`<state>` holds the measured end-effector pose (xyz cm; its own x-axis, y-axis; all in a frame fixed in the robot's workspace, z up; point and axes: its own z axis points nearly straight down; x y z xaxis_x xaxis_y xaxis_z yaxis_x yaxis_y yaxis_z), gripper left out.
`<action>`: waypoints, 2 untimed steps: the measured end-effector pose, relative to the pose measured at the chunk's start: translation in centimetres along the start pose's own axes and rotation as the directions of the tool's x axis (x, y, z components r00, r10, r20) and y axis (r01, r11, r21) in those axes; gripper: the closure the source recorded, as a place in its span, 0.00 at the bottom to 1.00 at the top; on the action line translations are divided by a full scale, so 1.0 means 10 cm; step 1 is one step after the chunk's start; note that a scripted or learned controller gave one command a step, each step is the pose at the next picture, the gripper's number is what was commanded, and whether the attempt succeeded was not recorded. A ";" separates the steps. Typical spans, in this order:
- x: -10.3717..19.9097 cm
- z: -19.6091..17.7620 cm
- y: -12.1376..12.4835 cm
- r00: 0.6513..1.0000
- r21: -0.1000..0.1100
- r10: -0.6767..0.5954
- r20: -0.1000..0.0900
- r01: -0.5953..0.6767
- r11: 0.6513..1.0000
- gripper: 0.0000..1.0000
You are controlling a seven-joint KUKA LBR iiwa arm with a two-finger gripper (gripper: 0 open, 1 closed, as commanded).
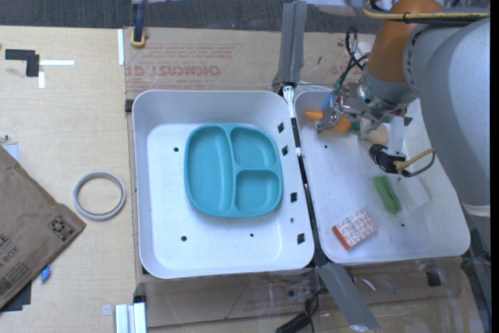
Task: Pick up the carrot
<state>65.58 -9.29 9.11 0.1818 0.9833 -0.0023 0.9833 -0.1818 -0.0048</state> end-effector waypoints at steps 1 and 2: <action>-0.04 0.02 0.01 0.993 0.011 0.122 -0.001 -0.122 0.992 0.00; -0.08 0.02 0.01 0.987 0.014 0.164 0.000 -0.164 0.986 0.00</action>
